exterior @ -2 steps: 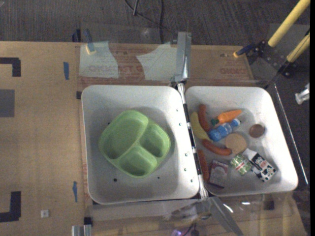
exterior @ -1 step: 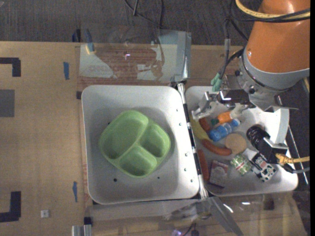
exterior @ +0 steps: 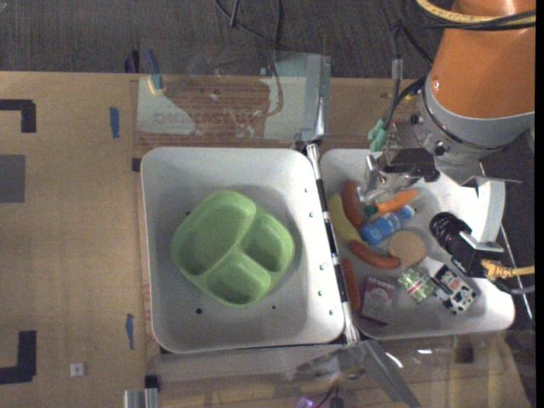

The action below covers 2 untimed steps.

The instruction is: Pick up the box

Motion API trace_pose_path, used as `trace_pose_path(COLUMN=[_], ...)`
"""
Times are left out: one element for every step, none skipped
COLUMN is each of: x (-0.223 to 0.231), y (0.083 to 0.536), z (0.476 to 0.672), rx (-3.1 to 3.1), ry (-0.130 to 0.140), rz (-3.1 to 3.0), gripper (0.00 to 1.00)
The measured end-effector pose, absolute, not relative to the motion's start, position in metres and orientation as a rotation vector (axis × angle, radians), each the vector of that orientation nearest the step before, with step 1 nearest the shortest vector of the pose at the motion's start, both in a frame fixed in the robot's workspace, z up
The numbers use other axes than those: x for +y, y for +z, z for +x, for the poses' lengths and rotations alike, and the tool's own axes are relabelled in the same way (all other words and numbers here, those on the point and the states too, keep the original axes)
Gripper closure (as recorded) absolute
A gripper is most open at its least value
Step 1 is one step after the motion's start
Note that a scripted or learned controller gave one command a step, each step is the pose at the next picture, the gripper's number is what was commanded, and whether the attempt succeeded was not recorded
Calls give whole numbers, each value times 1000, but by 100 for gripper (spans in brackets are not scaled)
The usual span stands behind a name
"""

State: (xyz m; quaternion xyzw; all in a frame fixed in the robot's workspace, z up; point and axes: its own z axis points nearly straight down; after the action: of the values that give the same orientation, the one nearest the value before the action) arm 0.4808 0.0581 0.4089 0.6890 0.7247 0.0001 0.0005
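Maroon box lies at six o'clock in the right bin, beside a sausage. The gripper hovers at eleven o'clock, grip state impossible to tell. Approach step, apparently; next, travel toward six o'clock and descend.

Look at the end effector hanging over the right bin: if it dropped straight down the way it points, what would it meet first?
Probably the toy carrot or the red sausage beside it, since the end effector sits right above them. Depth is hard to judge from this slanted view. The box lies nearer the bin's front edge, off that line.
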Motion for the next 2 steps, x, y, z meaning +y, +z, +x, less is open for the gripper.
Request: trace_pose_path(x=[58,58], y=[409,419], z=[481,482], rx=[2276,2274], ry=[0,2], rz=[2164,2163], gripper=[0,100])
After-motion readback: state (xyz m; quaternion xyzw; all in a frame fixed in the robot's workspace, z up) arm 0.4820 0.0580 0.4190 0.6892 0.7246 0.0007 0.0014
